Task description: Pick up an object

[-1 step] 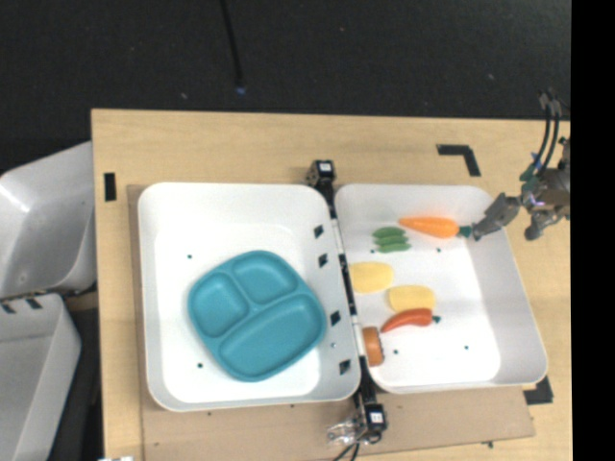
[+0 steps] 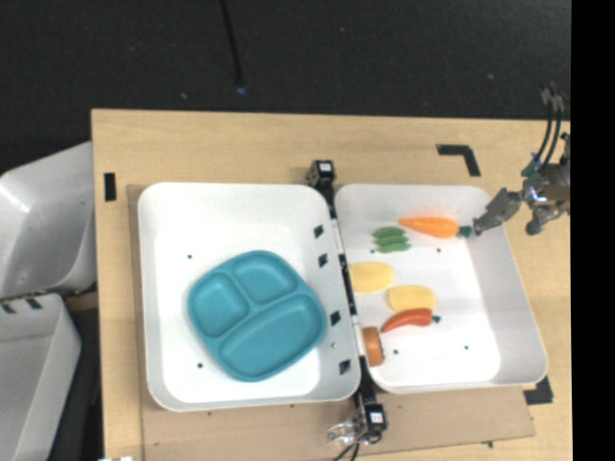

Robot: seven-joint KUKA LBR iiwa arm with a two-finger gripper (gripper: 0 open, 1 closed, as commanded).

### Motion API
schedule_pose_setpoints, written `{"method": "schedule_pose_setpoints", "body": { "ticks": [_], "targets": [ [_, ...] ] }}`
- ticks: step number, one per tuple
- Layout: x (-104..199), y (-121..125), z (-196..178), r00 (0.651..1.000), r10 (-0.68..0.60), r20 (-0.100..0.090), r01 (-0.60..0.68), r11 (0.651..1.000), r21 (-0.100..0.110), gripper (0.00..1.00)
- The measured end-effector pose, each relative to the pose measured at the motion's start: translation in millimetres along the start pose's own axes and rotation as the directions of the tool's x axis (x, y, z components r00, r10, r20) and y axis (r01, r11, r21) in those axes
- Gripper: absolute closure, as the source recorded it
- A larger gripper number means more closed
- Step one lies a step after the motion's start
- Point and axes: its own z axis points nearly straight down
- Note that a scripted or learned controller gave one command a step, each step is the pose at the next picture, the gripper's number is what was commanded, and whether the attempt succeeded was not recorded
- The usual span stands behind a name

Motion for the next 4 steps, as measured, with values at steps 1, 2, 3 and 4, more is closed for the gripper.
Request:
{"method": "schedule_pose_setpoints", "body": {
  "ticks": [1,2,3,4],
  "targets": [
    [1,-3,42,1.0,0.001,0.0,-0.001,1.0,0.004,0.0],
    [8,3,92,1.0,-0.001,0.0,0.001,1.0,0.004,0.0],
    [2,-4,138,1.0,0.002,0.0,-0.002,1.0,0.005,0.0],
    [1,-3,124,1.0,0.002,0.001,-0.002,1.0,-0.002,1.0]
  ]
}}
